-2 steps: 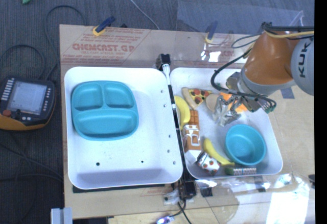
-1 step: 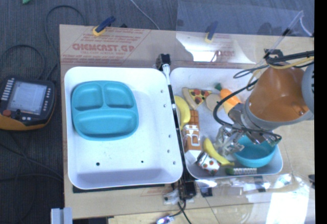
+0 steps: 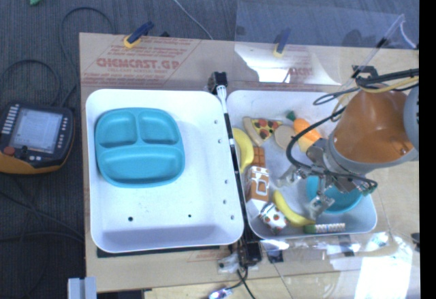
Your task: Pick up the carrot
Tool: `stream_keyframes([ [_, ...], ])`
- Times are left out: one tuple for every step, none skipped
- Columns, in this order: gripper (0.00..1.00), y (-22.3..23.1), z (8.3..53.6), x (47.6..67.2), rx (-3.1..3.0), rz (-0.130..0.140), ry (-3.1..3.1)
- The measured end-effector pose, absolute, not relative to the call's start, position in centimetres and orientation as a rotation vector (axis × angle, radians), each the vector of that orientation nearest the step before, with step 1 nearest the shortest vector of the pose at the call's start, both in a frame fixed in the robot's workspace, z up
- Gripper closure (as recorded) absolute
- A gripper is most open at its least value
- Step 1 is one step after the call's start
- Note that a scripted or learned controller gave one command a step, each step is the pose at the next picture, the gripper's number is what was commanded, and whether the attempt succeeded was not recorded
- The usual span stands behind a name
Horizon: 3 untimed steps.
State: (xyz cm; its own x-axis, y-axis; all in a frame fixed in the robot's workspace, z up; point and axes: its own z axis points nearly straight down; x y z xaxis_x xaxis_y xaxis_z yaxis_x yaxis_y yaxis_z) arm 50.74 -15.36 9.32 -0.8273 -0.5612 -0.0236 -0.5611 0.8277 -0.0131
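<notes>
Best to lift and shift toward the carrot (image 3: 304,130) (orange, by the far side of the right bin (image 3: 368,223), beside the pizza slice (image 3: 262,128)), since gripper (image 3: 319,203), grasp state indiscernible, hangs over the blue bowl (image 3: 340,199).

- The orange carrot (image 3: 304,130) is partly covered by the arm's orange band (image 3: 373,129).
- A blue bowl (image 3: 342,201) lies half hidden under the tool (image 3: 320,197).
</notes>
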Motion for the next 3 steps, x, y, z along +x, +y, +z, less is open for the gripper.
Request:
stream_keyframes([
  [0.0,-19.0,9.1,59.1,-0.747,-0.011,3.032],
  [0.0,-14.6,9.1,62.9,-0.389,-0.004,3.099],
  [0.0,-22.6,16.3,65.0,-0.543,-0.01,3.081],
])
